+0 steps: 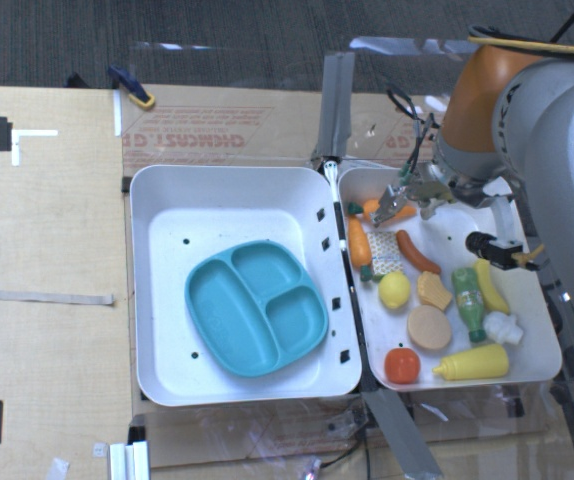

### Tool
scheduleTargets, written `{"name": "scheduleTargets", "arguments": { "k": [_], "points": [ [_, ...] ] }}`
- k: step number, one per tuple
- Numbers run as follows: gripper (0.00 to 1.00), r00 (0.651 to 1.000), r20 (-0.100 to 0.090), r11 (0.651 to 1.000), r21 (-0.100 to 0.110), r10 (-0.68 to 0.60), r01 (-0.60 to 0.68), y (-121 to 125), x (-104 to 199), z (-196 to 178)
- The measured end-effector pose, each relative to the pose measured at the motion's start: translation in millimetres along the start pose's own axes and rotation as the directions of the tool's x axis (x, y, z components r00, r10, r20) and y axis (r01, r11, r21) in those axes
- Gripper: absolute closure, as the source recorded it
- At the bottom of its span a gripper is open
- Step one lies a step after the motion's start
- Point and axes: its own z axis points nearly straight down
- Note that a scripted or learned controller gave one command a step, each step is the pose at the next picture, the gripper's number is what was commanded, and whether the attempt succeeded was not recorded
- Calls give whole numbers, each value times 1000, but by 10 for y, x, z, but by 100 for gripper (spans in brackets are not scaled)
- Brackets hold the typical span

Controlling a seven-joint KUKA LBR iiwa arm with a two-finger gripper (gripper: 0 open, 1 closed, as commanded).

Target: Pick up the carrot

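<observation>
The end effector [399,205] hangs low in the right bin's [542,368] far corner; whether it is released or clenched cannot be told. The carrot [359,241] lies just beside it, along the bin's left wall.

- Red printing runs across the cardboard sheet [217,128] lying on the table [37,218], up and to the left of the hand [399,205]; it shows mirrored or upside down, and no word of it can be made out.
- No other text, number or brand is legible.
</observation>
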Motion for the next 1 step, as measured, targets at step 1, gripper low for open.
{"name": "scheduleTargets", "arguments": {
  "k": [1],
  "points": [
    [0, 960, -4, 960, 13, 281, -281, -27, 29, 134]
  ]
}}
